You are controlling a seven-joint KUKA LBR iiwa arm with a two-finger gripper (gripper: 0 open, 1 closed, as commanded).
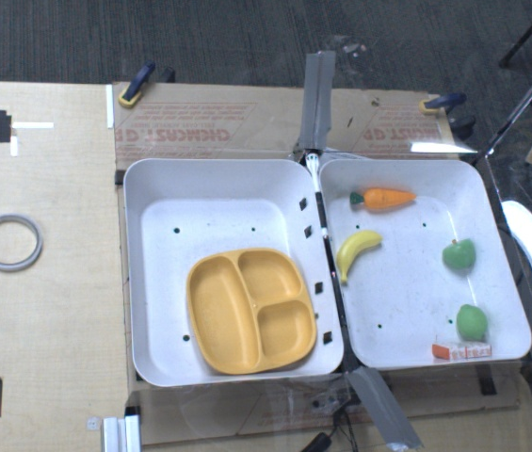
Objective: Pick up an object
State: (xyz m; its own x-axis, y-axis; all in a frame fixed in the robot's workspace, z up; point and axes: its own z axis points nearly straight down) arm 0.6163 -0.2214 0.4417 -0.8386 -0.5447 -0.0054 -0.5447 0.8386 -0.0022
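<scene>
The right bin point(491, 205) holds an orange carrot point(388, 198) near its far edge and a yellow banana point(354, 250) by its left wall. A green fruit point(459, 254) lies toward the right wall. A second green fruit point(472, 322) sits nearer the front. A small red and white packet point(462, 351) lies along the front edge. In the left bin point(153, 196) a yellow divided plate point(251, 309) rests at the front right.
A roll of tape point(8, 242) lies on the wooden bench to the left. Brown cardboard point(228, 121) with blue clamps point(137, 84) sits behind the bins. A grey strip point(318, 102) runs up from the seam between the bins.
</scene>
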